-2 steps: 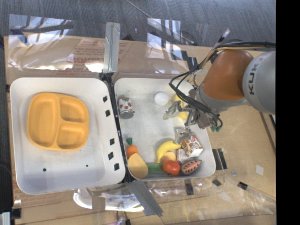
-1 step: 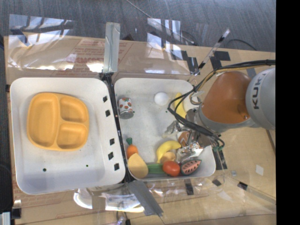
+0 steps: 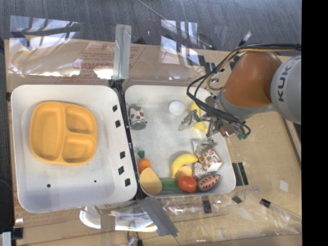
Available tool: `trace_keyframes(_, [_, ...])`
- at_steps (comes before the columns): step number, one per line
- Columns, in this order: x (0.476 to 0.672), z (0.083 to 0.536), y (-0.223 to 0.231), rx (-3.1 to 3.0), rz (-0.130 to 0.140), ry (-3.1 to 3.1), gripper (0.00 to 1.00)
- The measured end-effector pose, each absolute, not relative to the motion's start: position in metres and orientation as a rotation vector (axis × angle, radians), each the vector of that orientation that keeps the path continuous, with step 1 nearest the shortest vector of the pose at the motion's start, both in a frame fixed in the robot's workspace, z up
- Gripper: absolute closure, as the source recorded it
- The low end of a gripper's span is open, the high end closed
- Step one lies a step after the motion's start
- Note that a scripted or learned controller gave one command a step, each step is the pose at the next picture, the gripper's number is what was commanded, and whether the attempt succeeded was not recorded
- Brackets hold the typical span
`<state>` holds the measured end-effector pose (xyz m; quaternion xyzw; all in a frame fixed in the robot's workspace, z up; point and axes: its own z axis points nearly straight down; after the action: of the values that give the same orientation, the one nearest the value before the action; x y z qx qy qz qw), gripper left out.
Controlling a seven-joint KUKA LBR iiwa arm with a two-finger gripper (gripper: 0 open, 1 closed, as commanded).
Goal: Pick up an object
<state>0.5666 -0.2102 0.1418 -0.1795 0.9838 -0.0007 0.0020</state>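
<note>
On my far left sits the left bin (image 3: pixel 66 188), and in its far half lies a yellow divided plate (image 3: pixel 62 132) with three compartments, flat on the white floor. A dark seam with black tabs separates that bin from the right bin (image 3: pixel 154 94), where everything else is gathered.

Just inside the right bin's left wall, toward the far side, a small printed can (image 3: pixel 137 117) lies on its side, apart from the rest. Farther right, a white ball (image 3: pixel 176 107) rests alone near the far wall. Along the near wall the toys crowd together: an orange carrot with a green top (image 3: pixel 143 163), a tan pear-shaped piece (image 3: pixel 150 181) touching it, a green vegetable (image 3: pixel 169 183) lying flat, a banana (image 3: pixel 183 161) curving over a red tomato (image 3: pixel 187 184), then a small printed carton (image 3: pixel 209 160) and a reddish leaf-like slice (image 3: pixel 208 181) in the near right corner.

My gripper (image 3: pixel 197 122) hangs over the right side of this bin, between the ball and the carton, above a yellow object (image 3: pixel 200 126) that my wrist mostly hides. Whether my fingers are spread or closed I cannot tell, and I see nothing clearly held between them.
</note>
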Motion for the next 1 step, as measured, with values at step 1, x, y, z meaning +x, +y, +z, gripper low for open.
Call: trace_keyframes(1, [0.4986,0.1123,-0.2088,-1.009,-0.009,2.961,0.00])
